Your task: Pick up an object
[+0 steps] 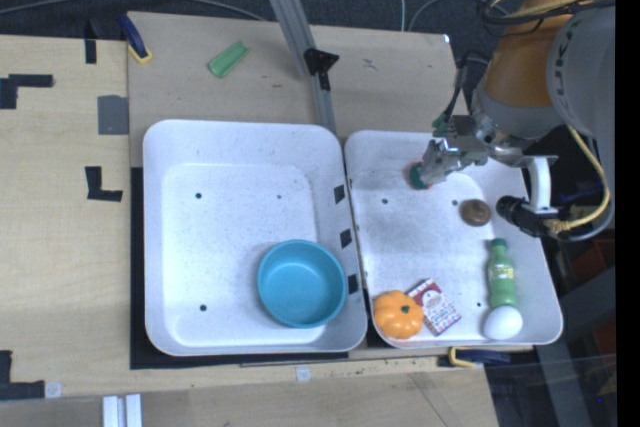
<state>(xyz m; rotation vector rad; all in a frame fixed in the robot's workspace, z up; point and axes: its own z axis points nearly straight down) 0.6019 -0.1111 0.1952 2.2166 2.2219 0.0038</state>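
The metal two-finger end effector [428, 173] sits low in the right shallow white bin [385, 245], fingers clenched on a small green round object [414, 176].

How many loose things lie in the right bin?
6: a green thing at the gripper, brown lump, bottle, egg, packet, pumpkin. The arm may hide more.

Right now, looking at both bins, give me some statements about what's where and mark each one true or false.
1. The blue bowl sits in the left bin. True.
2. The orange pumpkin lies in the left bin. False: it lies in the right bin, near its front left corner.
3. The pincer is over the right bin. True.
4. The green bottle lies outside both bins. False: it is in the right bin, beside the white egg.
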